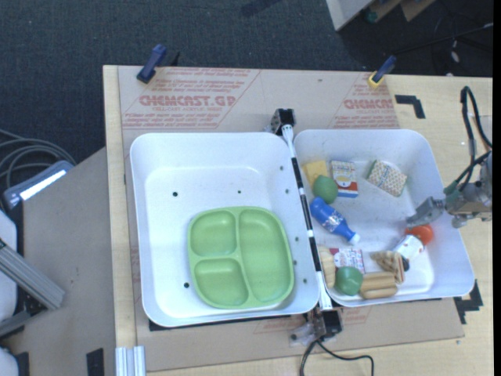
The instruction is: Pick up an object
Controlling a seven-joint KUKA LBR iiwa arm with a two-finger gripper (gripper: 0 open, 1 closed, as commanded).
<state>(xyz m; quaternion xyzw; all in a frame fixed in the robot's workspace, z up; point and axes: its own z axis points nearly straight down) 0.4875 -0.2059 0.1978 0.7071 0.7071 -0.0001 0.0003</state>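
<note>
The grey two-finger gripper [429,208] reaches in over the right edge of the right-hand shallow white bin [356,139], its tip low above the bin floor; whether it is released or clenched I cannot tell at this size.

Nearest to it, just below and a little inward of the tip, lies a small round orange-red ball [421,233], touching or nearly touching a small white bottle with a red cap [409,247]. The ball looks like the likeliest target. It is probably light and smooth, so it may roll or squirt out; a grip across its widest part, straight from above, seems safest.

Further in, a bundle of tan wooden sticks [389,264] and a tan sausage-shaped toy [377,290] lie beside a green ball [349,280], all likely light and stiff.

Beyond these, toward the bin's divider, a blue plastic bottle with a white cap [332,218] lies on its side, slippery and prone to rolling. Up from the tip sits a patterned beige block [387,177], then a small white carton [344,176], a green ball [326,187] and a yellow block [315,169].

Farthest away, in the left bin [156,163], rests a green three-compartment plastic tray [240,256], broad and awkward to grasp.
</note>
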